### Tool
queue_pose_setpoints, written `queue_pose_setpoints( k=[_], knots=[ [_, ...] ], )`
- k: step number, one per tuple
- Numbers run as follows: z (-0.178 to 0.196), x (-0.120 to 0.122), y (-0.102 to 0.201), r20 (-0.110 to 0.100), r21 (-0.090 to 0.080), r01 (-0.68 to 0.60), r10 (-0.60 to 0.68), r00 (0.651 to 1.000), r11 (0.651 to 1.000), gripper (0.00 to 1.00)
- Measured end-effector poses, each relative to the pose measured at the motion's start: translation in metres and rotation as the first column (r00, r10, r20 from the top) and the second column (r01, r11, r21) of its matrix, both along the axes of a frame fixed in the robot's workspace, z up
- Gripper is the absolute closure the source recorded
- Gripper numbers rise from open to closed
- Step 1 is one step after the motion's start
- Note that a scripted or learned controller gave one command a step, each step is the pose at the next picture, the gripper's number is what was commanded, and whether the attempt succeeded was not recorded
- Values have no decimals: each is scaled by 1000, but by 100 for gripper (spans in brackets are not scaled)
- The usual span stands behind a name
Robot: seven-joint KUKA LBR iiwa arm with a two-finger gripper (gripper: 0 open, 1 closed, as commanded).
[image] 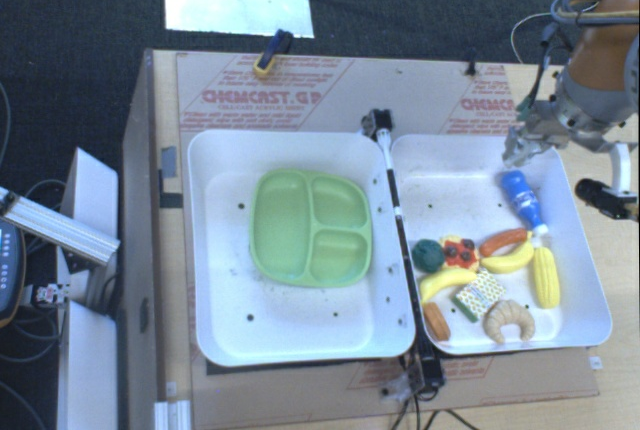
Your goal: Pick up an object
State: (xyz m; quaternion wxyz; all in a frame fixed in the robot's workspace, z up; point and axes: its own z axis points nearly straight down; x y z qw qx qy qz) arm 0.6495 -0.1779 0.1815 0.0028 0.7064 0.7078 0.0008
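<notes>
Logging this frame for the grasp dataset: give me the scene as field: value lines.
left bin: green divided plate
right bin: toy food bunched at near right
items: blue bottle, corn, banana, croissant, sausage
gripper: above right bin's far right corner, just beyond the blue bottle
held: nothing seen

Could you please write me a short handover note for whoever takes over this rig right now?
Hand: hovering over the far edge of the right bin, just above the blue bottle; nothing seen between its fingers.
Things: toy food is heaped in the right bin's near half: the bottle, corn cob, banana, croissant. The left bin holds a green divided plate.
Done: nothing picked yet.
Left: choose an item, probably the bottle, grasp and lift.
</notes>
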Motion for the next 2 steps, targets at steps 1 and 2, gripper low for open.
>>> queue_pose_setpoints(
  k=[1,2],
  knots=[
    [-1,0,1,-2,1,0,0,1000,1000,0],
    [-98,14,-28,-5,3,0,0,1000,1000,0]
  ],
)
